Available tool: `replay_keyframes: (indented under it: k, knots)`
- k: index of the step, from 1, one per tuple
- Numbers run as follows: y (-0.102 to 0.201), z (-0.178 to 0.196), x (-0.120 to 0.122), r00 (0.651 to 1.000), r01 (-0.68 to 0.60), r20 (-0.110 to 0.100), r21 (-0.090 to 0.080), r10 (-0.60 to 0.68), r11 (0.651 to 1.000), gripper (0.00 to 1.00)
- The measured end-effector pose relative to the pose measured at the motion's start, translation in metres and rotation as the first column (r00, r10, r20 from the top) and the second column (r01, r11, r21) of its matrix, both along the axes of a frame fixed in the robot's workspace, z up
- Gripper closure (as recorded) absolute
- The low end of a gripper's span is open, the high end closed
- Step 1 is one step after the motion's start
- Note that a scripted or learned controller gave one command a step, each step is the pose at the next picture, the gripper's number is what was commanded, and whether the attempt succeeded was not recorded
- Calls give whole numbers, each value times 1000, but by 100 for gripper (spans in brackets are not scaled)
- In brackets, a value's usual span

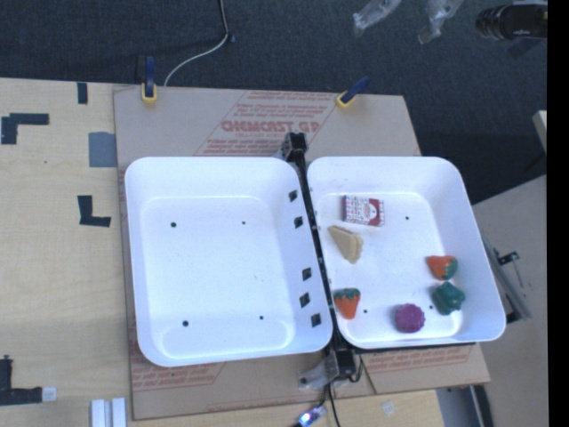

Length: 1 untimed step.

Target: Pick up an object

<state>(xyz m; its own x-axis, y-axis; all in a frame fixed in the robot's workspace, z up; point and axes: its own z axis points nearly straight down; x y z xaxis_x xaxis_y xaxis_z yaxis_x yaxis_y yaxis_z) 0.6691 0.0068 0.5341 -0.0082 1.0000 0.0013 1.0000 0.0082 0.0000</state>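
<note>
Six small things wait in the right bin

Six objects lie in the right bin (462,194): a red-and-white packet (362,209), a tan wedge (348,243), a strawberry (347,302), a purple lump (409,318), a green piece (447,298) and an orange one (441,266). The end effector (411,13) hangs well beyond the table's far edge, fingers spread wide, holding nothing. Best, I reckon, to drop on the packet, which sits apart from walls and neighbours.

Hand (407,13) fingers spread, high beyond right bin (462,203), six small items inside
</note>
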Motion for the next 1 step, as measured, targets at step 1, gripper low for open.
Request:
replay_keyframes:
  k: [1]
  knots:
    - [113,-26,-14,1000,-3,-4,0,3,1000,0]
